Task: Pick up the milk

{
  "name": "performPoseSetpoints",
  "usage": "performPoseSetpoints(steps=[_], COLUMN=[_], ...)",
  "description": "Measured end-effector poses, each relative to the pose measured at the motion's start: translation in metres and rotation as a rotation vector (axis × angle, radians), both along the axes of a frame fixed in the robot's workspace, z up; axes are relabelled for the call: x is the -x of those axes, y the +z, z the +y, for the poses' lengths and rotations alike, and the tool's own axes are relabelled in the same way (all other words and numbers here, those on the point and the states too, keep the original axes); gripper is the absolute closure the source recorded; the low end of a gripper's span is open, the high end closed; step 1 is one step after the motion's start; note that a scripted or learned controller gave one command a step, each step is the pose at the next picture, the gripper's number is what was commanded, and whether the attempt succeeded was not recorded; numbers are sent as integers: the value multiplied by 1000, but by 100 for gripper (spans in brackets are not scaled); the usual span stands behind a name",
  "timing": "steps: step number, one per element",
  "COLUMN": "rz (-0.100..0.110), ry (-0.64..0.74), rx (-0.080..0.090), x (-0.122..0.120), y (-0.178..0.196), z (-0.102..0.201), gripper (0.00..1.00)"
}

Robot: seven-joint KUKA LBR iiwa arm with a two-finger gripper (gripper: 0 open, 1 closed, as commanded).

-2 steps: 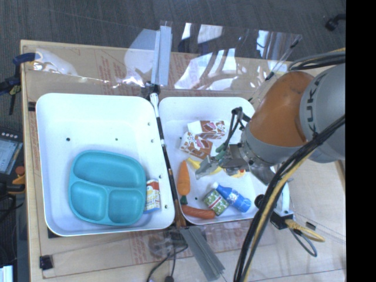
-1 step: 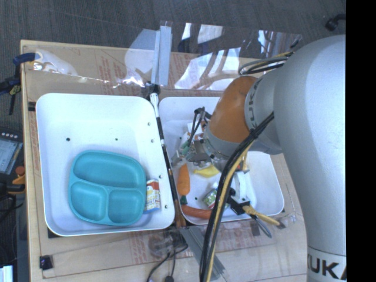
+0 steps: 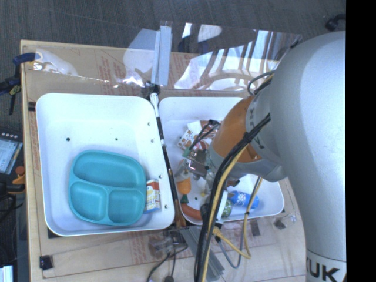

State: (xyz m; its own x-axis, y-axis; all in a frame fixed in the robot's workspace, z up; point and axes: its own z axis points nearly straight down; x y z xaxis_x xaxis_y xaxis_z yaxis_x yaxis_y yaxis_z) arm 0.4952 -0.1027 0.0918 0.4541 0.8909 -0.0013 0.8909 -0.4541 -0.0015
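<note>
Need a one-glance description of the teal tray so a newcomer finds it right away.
Start with the left white bin of the two side by side. The teal tray lies flat in its near half, filling much of the floor. It has three compartments and is by far the largest thing in that bin; a small red-and-white container sits against its right edge.

My bench (image 3: 88, 75) is a brown board top. Two shallow white bins rest directly on it, side by side and touching: the left bin (image 3: 88, 116) and the right bin (image 3: 173, 113). Crumpled clear plastic sheeting (image 3: 229, 57) lies along its far edge.
</note>
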Motion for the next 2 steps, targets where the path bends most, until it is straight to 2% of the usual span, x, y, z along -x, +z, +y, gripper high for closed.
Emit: performPoseSetpoints(steps=[1, 2], rz=[4, 3], ry=[-57, -319], rx=[-2, -1], x=[-120, -161], y=[-2, -2], z=[-35, 10], gripper=[0, 0])
